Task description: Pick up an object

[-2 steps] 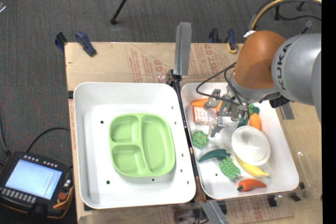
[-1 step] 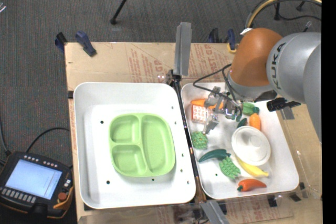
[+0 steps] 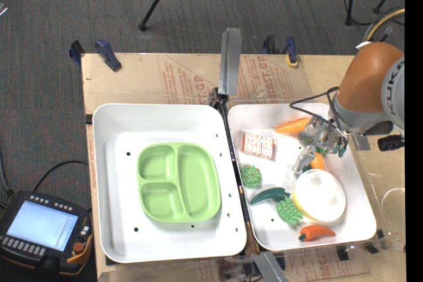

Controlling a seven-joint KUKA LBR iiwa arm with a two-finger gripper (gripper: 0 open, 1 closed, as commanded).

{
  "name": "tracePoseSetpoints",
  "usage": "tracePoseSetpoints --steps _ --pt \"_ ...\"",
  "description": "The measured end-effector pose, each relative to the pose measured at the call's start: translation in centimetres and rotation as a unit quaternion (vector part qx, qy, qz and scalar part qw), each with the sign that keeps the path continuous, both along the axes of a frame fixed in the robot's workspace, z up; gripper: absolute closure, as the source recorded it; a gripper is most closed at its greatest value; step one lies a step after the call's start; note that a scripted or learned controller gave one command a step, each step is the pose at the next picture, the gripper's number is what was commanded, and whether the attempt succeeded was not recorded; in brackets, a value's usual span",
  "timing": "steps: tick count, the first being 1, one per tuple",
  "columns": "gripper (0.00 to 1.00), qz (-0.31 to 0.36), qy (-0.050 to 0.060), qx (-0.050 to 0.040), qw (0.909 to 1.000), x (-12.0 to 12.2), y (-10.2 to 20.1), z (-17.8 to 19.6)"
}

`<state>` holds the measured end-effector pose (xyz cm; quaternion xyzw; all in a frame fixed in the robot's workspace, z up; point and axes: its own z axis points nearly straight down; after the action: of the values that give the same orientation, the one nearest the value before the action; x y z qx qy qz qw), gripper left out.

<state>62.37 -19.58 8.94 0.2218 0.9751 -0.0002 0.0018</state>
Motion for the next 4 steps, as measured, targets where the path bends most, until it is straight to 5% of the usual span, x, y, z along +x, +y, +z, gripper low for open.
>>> tracePoseSetpoints --steps 2,3,4 --pt "0.0 -0.075 0.002 0.0016 0.9972 -1.6 4.6 -0.1" --pt "0.0 -0.152 0.002 0.0017 0.9883 -4.7 5.0 -0.2" --pt "0.0 -0.226 0.001 0.0012 0.9742 1.1 6.0 -0.1"
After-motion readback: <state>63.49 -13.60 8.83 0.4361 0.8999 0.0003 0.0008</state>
